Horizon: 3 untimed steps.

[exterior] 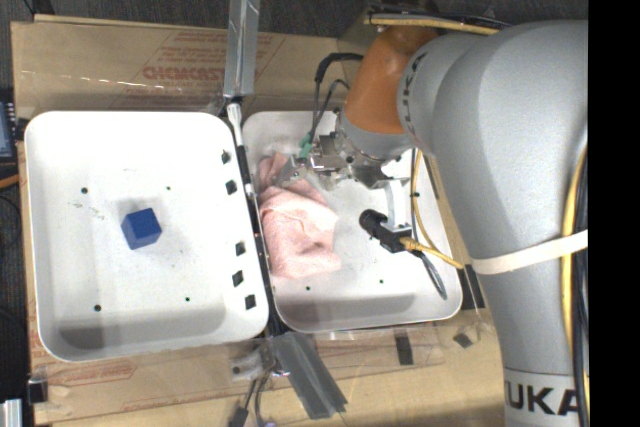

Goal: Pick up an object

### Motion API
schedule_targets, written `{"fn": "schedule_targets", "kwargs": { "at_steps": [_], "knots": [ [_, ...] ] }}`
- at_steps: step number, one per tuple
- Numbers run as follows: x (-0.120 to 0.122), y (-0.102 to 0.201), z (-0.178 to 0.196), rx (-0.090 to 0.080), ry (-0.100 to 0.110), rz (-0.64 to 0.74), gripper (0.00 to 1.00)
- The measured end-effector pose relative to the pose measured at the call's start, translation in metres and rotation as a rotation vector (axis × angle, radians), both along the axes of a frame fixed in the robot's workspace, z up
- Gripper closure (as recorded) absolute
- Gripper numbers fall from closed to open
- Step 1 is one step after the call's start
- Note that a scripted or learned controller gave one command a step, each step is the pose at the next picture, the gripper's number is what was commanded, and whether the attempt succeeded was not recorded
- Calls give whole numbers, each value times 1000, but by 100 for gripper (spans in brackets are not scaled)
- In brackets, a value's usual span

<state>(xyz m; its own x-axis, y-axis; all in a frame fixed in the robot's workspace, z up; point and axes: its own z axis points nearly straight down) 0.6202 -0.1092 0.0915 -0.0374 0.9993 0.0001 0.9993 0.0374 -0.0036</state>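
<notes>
- Gripper is low over the right bin, at the far end of the pink cloth. From this view you can't tell if it's open, closed or gripping.
- Cloth lies crumpled along the right bin's left wall, just beside the seam between the bins. It's the nearest pickable thing, so likely the target. Nothing shows it lifted.
- Blue cube sits alone in the left bin, well apart from every wall. That's the easier grab, but the arm isn't over it.
- The arm comes in from the right and covers the right bin's far right corner. What lies under it is hidden.
- Edges: cloth hugs the left wall, so you get little room on that side. Approach from above or from the bin's open middle.
- Open room: bare floor to the right of and in front of the cloth, and most of the left bin's floor.
- Risk, my guess: soft cloth bunches up, so a pinch may catch only a fold and slip.
</notes>
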Motion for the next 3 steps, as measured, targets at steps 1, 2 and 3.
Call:
{"fn": "schedule_targets", "kwargs": {
  "at_steps": [1,2,3],
  "knots": [
    [-20,-22,0,2,1,130,0],
    [-57,-86,15,3,3,-92,0],
    [-36,-46,1,3,1,53,0]
  ]
}}
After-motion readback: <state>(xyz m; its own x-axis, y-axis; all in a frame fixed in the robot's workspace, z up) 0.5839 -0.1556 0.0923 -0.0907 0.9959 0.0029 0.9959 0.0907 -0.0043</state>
